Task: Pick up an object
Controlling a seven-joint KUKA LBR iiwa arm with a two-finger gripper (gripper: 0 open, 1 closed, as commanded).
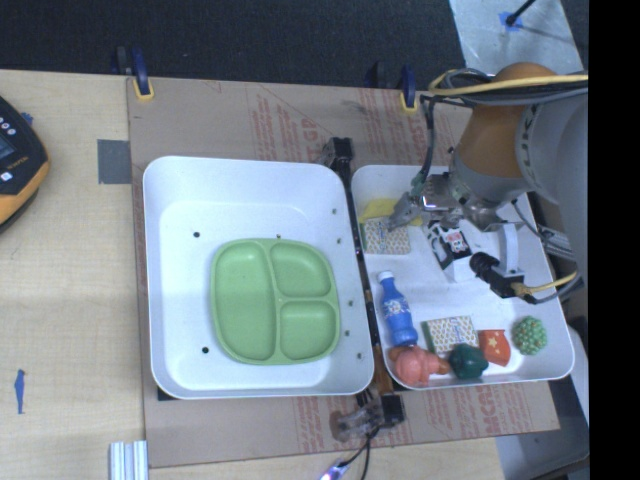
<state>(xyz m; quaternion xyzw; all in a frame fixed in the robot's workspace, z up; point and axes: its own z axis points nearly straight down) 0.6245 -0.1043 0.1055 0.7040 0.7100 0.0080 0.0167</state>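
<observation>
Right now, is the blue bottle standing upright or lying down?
Lying down. The blue bottle rests on its side on the right bin's floor, white cap toward the far end.

Bright, even overhead light, perhaps soft-focused.

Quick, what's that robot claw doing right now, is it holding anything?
Gripper: low in the right white bin, above a yellow item; grip state cannot be told.
</observation>
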